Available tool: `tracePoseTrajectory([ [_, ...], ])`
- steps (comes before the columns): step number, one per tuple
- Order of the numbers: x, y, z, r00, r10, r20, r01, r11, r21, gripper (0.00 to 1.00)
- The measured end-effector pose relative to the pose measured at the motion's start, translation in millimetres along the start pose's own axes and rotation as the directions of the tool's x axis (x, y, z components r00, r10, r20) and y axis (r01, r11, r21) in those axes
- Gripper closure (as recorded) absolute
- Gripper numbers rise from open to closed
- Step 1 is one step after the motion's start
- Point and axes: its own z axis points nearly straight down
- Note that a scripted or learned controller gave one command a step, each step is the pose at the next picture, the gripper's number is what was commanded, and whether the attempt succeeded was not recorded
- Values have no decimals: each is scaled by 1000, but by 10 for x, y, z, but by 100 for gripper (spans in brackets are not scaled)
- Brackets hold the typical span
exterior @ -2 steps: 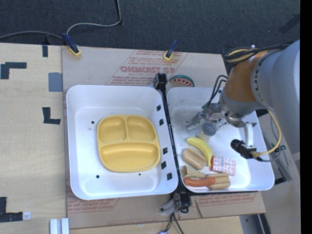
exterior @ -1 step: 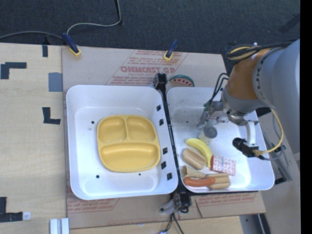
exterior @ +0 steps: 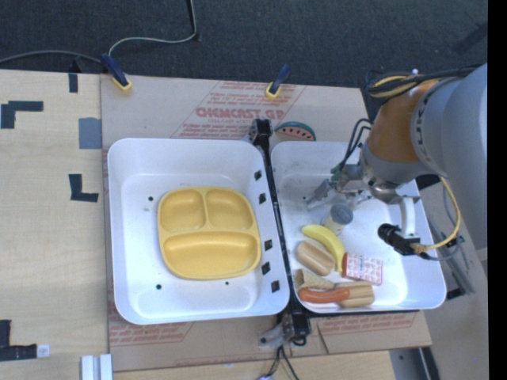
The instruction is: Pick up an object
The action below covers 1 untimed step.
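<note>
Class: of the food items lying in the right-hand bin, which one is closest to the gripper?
The banana. It lies just below the gripper, while the bread roll, the hot dog and the red-and-white packet all lie further down the bin.

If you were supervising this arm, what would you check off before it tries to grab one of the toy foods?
1. Gripper over the right bin that holds the food: ok.
2. Something between the fingers already: cannot tell; they are too small and blurred.
3. Target within easy reach: ok; the banana lies just below the gripper.
4. Target free of neighbours: not ok; the banana touches the bun, with the hot dog and a red-and-white packet crowded close.
5. Left bin unaffected: ok; the yellow divided plate sits apart.
</note>
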Motion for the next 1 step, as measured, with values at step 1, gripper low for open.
tracePoseTrajectory([
  [1,106,-711,91,1000,0,-1,0,1000,1,0],
])
